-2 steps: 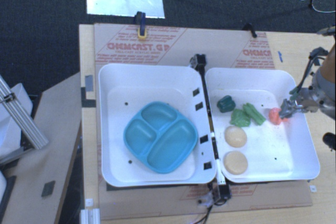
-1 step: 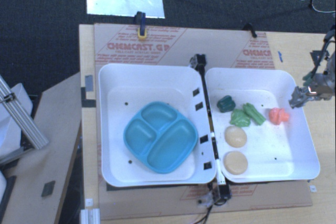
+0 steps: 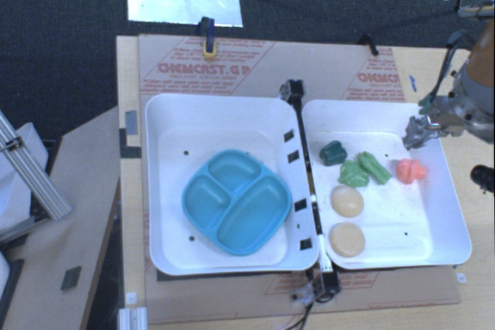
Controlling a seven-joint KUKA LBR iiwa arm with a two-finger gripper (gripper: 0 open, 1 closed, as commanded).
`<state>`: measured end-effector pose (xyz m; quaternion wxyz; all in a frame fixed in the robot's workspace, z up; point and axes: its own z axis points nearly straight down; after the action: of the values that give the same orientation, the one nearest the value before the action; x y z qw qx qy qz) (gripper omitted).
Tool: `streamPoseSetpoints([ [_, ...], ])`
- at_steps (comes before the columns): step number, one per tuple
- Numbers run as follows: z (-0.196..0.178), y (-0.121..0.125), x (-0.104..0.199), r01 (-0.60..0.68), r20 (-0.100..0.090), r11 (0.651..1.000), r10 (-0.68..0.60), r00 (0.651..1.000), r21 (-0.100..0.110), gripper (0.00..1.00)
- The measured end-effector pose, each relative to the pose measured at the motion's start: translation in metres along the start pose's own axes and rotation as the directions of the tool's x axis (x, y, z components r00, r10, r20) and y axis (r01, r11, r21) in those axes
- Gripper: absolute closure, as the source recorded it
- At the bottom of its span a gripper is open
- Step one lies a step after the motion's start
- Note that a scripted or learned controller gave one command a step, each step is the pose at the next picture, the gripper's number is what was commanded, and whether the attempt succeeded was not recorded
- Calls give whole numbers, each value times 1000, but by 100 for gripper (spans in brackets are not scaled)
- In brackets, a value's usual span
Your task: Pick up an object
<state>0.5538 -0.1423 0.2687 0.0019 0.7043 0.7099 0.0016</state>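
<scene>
end effector blurred above pink object; can't tell its grip state.

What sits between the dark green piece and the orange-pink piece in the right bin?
In the camera view, two light green pieces lie between the dark green piece and the orange-pink piece.

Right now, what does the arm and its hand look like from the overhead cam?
The arm comes in at the right edge: grey rounded casing with an orange band on the segment above it. The hand is small, metallic grey with darker parts, blurred at this size. A thin dark cable runs alongside. No markings legible.
</scene>
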Motion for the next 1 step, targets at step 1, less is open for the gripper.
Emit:
streamPoseSetpoints([
  [1, 0, 12, 55, 2, -1, 1000, -2, 1000, 1, 100],
])
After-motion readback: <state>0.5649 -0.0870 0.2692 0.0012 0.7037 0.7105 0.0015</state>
